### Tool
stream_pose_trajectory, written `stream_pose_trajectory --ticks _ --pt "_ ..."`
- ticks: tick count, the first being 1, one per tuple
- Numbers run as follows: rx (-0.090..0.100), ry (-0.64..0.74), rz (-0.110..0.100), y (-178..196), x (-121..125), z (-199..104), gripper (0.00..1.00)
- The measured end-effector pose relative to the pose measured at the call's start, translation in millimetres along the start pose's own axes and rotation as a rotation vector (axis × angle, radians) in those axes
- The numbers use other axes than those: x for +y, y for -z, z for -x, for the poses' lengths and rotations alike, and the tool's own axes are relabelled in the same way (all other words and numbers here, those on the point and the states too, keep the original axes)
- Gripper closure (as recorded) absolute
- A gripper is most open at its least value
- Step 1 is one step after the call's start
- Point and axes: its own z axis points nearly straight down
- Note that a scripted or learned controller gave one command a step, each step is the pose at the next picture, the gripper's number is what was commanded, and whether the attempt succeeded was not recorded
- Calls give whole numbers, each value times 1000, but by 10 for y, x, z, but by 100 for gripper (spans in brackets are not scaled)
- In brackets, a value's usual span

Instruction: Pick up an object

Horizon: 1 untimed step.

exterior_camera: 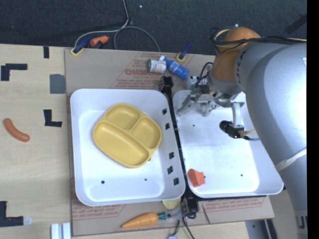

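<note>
A small orange-red block (196,178) lies in the near left corner of the right bin (249,183). The left bin (82,183) holds a yellow divided plate (127,134). My gripper (195,103) hangs low over the far left part of the right bin, well away from the block. The big grey arm covers the bin's right side.
Around the bins on the bench lie an orange sausage (16,130) far left, a carrot (141,220) at the front edge and a blue-and-white bottle (168,66) behind. Clamps (89,43) and a cable (134,29) sit at the back.
</note>
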Motion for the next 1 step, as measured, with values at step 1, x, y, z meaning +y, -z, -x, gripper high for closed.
stream_pose_trajectory --ticks 1 --pt "-1 -10 8 288 -16 969 0"
